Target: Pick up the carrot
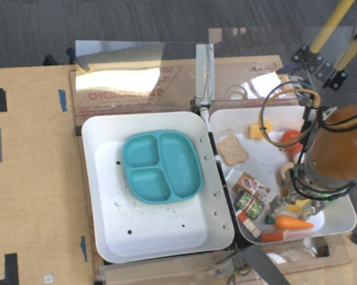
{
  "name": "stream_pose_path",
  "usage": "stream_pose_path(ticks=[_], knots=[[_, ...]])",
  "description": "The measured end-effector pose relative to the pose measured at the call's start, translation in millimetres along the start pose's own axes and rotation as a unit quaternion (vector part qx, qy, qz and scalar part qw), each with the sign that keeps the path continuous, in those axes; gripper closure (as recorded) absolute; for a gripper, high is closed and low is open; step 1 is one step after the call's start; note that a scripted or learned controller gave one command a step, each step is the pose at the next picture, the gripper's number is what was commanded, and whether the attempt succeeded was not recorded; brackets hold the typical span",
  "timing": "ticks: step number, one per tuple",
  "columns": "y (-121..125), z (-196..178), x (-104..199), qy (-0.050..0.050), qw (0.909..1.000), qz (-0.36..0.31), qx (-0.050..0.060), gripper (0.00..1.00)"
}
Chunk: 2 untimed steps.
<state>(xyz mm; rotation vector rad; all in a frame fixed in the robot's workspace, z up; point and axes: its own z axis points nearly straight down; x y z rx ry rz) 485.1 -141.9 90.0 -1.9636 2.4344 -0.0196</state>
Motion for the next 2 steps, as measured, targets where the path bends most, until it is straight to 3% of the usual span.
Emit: stream_pose_path(ticks=[1, 2], knots=[[-0.2, 0.3, 3.0, -0.001, 1.0, 0.009, -0.001, 0.0], [-2.6, -0.2, 9.7, 0.001, 0.9705, 0.241, 0.0, 0.0]])
